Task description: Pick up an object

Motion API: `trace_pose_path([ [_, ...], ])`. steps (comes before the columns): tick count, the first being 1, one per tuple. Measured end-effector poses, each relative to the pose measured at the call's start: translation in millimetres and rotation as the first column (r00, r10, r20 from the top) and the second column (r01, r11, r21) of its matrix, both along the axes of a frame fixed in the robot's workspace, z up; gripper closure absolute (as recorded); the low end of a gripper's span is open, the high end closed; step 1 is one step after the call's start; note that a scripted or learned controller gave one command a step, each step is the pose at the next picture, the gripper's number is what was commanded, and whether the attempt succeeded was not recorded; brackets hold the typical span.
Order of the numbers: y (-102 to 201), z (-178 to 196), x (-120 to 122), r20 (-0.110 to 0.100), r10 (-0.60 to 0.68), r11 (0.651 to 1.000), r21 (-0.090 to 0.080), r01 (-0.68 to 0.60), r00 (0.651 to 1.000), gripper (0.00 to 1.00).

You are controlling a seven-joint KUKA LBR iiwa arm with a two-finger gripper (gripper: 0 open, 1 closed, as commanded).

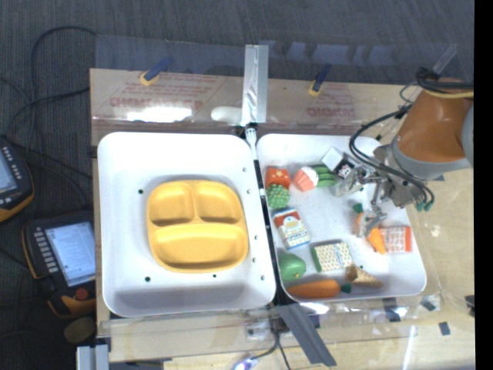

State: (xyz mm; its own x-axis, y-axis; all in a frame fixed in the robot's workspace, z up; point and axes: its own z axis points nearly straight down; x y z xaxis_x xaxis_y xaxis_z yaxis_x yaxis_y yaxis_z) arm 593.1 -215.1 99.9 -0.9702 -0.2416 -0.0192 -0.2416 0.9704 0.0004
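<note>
The right white bin holds several toy foods. Among them are a red tomato, a pink-and-white piece, a green broccoli, a small printed carton, a speckled cracker box, a green fruit and a long carrot. My gripper reaches down into the right side of this bin, under the orange wrist band. Just below it lie a small orange piece and a red-and-white packet. Nothing is visibly held.
The left white bin holds a yellow divided tray. A tan wedge lies by the right bin's front wall, a white cube near its back. Black cables loop off the wrist. A metal divider post stands behind the bins.
</note>
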Motion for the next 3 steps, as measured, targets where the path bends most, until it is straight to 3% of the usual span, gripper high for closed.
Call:
trace_pose_path([
  [1,-2.3,-9.4,-23.8,-0.002,0.019,1.0,-0.002,-0.019,1.0,0.0],
  [2,-7.0,-8.1,-70.4,-0.001,0.086,0.996,-0.011,-0.086,0.996,0.0],
  [3,16.1,-8.1,-84.9,0.0,0.125,0.992,-0.014,-0.125,0.992,0.0],
])
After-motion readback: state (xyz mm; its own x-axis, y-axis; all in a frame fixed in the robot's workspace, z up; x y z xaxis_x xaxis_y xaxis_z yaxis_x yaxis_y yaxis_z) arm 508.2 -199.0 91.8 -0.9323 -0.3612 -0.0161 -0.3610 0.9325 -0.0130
